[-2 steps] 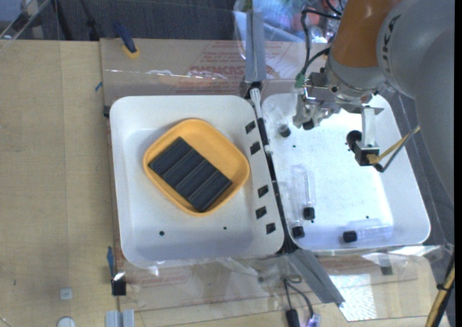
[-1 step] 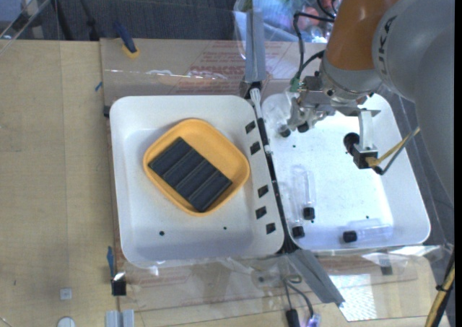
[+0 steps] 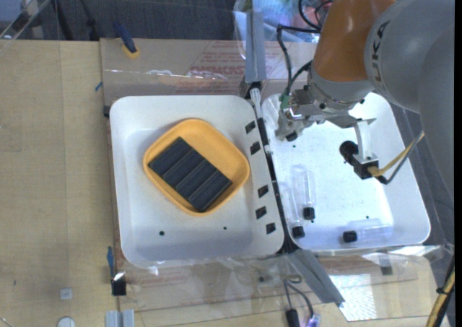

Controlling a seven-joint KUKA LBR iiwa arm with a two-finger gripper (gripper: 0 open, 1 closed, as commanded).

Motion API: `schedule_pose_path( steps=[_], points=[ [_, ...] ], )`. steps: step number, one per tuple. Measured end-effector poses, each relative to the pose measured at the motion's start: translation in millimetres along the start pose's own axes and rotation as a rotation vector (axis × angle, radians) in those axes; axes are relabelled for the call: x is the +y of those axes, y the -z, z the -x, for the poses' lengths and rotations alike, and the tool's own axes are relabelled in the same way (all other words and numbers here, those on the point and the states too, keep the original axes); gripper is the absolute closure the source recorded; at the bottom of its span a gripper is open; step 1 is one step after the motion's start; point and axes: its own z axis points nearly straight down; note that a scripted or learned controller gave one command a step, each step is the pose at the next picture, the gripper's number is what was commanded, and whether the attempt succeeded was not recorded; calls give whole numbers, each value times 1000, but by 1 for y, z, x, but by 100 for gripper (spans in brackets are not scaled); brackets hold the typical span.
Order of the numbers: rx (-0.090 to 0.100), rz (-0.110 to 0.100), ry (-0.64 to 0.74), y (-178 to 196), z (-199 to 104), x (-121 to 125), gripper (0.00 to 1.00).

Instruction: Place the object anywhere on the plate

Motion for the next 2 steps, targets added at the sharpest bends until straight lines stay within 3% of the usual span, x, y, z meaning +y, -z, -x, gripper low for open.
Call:
schedule_pose_path(
  steps=[1, 2],
  points=[
    [0, 0, 76, 0, -6, -5, 100],
    [-2, 5, 152, 0, 7, 6, 100]
  ],
)
